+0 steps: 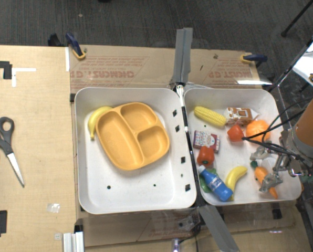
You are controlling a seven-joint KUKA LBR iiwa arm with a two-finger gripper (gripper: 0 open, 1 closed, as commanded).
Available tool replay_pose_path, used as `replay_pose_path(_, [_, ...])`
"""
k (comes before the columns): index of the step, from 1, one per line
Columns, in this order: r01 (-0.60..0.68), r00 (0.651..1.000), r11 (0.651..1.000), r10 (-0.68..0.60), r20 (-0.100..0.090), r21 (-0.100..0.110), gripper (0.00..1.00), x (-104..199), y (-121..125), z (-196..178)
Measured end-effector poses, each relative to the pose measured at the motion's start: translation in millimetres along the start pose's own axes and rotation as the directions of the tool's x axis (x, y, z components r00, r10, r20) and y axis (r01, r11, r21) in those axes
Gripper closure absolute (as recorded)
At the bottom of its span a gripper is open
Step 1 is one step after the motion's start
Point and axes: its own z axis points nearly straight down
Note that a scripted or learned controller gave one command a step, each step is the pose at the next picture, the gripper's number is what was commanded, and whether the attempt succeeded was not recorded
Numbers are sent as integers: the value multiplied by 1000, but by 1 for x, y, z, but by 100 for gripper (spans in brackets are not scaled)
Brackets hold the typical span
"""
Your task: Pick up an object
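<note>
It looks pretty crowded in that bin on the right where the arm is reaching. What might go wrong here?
1. The gripper hangs right over the carrot near the bin wall, so it might bump the wall or only nudge the carrot.
2. The toys lie close together: the tomato, the orange and the small box touch, so grabbing one could drag a neighbour along.

- Bright, even light from overhead; shadows stay soft and short.
- The white bins [130, 203] look slightly washed out, with faint sheen.
- Focus is sharp at centre; upper right of the frame is overexposed.
</note>
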Motion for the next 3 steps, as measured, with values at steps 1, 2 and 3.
replay_pose_path(1, [7, 1000, 1000, -7, 1, -6, 100, -2, 5, -9])
replay_pose_path(2, [7, 1000, 1000, -7, 1, -6, 0, -2, 5, -9])
replay_pose_path(3, [-25, 1000, 1000, 25, -12, 1, 0, 2, -2, 4])
